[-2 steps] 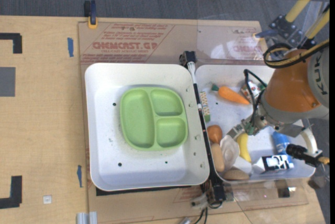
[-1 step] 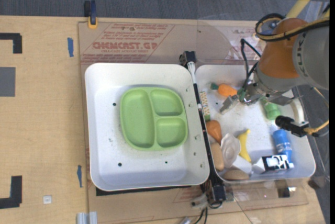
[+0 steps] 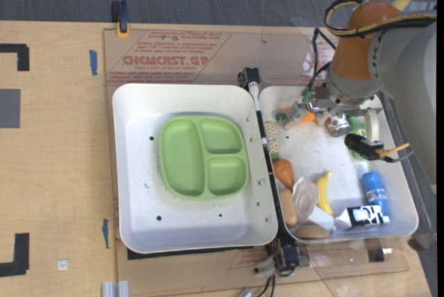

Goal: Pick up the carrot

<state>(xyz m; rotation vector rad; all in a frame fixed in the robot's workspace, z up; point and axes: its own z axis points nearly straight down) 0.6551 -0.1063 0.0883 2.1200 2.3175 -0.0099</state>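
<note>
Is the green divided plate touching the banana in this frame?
Apart. The camera view shows the plate in the left bin and the banana in the right bin, with the bin walls between them.

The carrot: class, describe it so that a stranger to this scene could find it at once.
Start at the right bin, the cluttered one beside the bin holding the green divided plate. Look to its far end, just under the gripper. The carrot is a small orange piece there, brighter and smaller than the brownish-orange item at the bin's left wall.
</note>
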